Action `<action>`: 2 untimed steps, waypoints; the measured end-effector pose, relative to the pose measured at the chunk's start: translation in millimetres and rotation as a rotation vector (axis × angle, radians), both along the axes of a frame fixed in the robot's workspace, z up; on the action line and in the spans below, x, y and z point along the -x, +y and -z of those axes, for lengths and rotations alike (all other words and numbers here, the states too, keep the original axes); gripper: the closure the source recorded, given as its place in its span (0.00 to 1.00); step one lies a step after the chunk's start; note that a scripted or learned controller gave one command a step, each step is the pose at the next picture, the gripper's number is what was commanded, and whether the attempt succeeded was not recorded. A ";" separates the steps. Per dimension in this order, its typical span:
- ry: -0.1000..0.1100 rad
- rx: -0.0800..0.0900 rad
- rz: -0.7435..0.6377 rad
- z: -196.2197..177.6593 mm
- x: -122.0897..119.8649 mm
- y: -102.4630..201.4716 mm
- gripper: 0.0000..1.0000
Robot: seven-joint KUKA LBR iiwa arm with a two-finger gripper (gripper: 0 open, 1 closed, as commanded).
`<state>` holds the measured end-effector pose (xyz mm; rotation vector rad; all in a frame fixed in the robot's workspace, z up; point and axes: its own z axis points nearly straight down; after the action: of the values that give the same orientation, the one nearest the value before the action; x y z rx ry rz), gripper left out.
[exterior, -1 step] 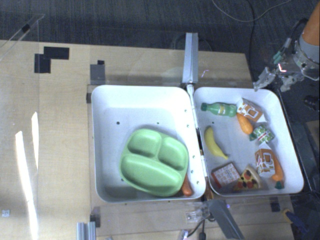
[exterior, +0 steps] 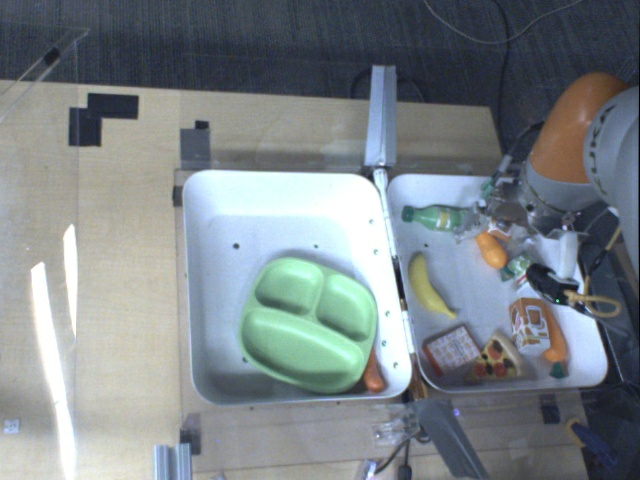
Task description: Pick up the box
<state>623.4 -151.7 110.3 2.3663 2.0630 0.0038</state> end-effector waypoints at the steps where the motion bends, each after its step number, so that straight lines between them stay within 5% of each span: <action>1: -0.006 -0.001 0.125 21.5 101.4 15.1 0.00; 2: -0.007 -0.001 0.158 22.3 18.4 26.5 0.00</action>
<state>605.1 -125.2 88.0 2.5182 1.8677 0.0125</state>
